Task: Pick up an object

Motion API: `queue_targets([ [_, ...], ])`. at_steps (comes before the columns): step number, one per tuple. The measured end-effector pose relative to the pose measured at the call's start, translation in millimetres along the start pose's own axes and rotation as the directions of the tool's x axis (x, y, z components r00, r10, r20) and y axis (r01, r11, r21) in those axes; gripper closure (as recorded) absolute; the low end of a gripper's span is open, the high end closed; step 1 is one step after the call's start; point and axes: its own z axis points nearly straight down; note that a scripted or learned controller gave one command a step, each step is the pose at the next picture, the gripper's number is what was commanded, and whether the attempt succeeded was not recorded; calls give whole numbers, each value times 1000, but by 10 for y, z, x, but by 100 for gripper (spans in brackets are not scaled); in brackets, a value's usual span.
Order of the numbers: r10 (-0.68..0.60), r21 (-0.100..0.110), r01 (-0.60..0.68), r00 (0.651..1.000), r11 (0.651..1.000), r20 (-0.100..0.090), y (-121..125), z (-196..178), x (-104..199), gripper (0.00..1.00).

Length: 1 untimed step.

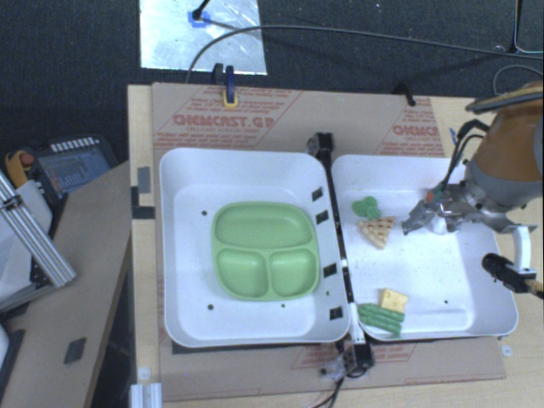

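Observation:
In the right bin (476,313) lie several small toy foods. A green leafy piece (366,206) sits near the bin's left wall, with a tan waffle-like wedge (377,231) just below it. Toward the front are a yellow block (393,300) and a bundle of green beans (380,319) at the front left corner. My gripper (418,220) reaches in from the right, low over the bin floor. Its tip is a short way right of the tan wedge and apart from it. Nothing shows in its grasp.
The left bin (183,228) holds a green divided plate (264,250). A black clip strip (333,228) runs along the seam between the bins. The arm's grey and orange body (510,164) hangs over the right bin's far right corner.

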Motion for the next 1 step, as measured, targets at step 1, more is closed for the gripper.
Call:
queue_targets([
  [1,0,0,0,1000,1000,0,-24,420,1,0],
])
